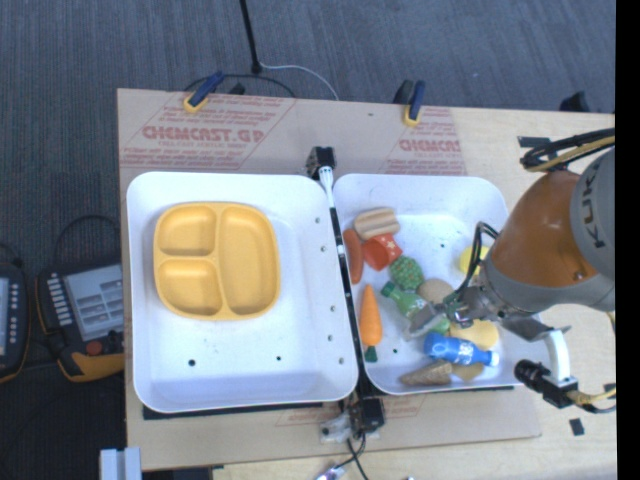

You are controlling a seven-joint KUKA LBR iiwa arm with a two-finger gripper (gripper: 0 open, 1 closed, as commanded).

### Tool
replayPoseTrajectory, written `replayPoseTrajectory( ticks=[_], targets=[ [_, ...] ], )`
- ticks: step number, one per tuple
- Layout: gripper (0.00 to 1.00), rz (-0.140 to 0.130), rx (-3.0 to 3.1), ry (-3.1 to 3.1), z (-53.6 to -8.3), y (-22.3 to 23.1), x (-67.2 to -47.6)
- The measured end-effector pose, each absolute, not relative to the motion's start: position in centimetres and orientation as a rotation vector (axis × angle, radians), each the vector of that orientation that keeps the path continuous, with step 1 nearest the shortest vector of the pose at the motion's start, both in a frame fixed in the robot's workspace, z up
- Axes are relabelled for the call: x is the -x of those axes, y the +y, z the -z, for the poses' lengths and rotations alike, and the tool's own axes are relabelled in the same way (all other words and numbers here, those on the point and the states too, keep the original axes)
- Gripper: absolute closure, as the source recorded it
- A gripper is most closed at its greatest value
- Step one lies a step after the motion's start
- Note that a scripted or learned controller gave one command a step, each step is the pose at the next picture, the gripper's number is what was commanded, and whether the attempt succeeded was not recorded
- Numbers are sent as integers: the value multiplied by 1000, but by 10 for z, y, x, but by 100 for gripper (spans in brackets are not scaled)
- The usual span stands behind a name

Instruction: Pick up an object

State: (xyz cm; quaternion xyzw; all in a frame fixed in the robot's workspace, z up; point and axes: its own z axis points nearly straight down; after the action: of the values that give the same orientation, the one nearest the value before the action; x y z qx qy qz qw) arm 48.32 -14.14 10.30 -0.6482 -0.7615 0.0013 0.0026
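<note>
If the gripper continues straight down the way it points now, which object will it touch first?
Probably the green broccoli-like toy in the right bin, just beside the gripper. Depth is unclear from this slanted view, so the beige piece next to it could be met first.

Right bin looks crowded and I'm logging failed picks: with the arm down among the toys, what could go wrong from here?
1. The gripper sits low in a tight cluster: the broccoli, the blue bottle and a beige piece lie close together, so it may nudge neighbours or catch two.
2. The wrist hides the contact spot, so a miss could go unseen.
3. Toys near the right bin's wall, like the carrot, may get wedged.
</note>
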Motion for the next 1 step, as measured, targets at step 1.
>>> replayPoseTrajectory(
  ticks=[1],
  targets=[
    [100, -7, 2031, -2384, -109, -141, -483]
  ],
)
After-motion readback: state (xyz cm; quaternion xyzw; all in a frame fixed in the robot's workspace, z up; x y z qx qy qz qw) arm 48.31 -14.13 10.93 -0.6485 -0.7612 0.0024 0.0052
